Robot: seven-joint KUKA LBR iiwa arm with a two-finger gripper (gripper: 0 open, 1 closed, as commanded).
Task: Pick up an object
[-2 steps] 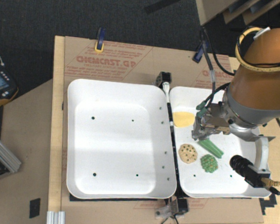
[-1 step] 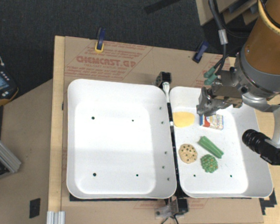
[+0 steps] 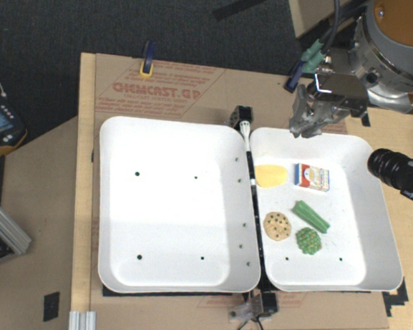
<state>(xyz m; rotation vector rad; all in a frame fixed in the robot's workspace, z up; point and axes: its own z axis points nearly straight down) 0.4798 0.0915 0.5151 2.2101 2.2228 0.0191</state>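
The right bin (image 3: 373, 233) holds several small objects. A yellow rounded piece (image 3: 270, 175) lies near its left wall, with a small red, white and blue carton (image 3: 312, 177) to its right. Lower down sit a green stick (image 3: 310, 216), a speckled cookie (image 3: 277, 226) and a green broccoli-like piece (image 3: 308, 241). My gripper (image 3: 307, 128) hangs over the bin's back edge, above and behind the yellow piece and the carton. Its fingertips point down close together with nothing between them.
The left bin (image 3: 116, 210) sits beside the right one, joined by a black hinge strip (image 3: 251, 193). A black cylinder (image 3: 396, 170) juts in over the right bin's right rim. Both bins rest on a cardboard sheet (image 3: 163, 85) with a blue and yellow clamp (image 3: 148, 62).
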